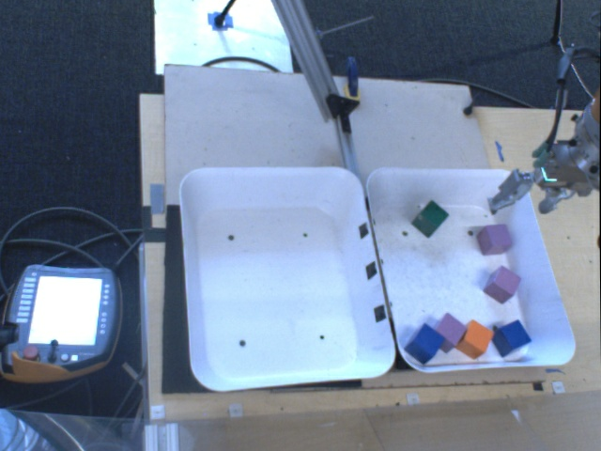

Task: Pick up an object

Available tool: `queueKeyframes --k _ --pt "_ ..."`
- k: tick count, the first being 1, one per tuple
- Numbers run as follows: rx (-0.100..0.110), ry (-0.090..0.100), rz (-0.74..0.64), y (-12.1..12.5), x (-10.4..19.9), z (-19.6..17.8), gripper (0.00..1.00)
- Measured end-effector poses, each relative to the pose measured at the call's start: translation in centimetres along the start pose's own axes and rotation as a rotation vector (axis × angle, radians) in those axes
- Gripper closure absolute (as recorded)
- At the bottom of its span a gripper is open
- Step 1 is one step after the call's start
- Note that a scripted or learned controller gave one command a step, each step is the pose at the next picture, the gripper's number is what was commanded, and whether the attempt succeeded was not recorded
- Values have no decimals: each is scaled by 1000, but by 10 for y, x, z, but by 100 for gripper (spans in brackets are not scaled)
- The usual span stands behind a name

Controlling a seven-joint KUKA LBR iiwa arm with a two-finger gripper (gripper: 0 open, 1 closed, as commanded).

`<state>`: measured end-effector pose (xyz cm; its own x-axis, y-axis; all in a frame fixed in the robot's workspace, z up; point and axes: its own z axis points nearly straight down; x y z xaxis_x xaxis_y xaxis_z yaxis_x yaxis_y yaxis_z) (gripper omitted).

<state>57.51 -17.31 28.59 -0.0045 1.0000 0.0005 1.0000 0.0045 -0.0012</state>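
Seven cubes lie in the right bin, the landmark here. A green cube sits toward its far left part. Two purple cubes lie along its right side. Along its near wall stand a blue cube, a lilac cube, an orange cube and another blue cube, close together. The tool hangs over the bin's far right corner, seemingly parted a little with nothing between its fingers, though blur makes that uncertain. The left bin adjoins it on the tabletop.
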Motion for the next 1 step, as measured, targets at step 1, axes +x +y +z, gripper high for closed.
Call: queueKeyframes --k 1 --pt "-4 -1 0 1 0 -2 0"
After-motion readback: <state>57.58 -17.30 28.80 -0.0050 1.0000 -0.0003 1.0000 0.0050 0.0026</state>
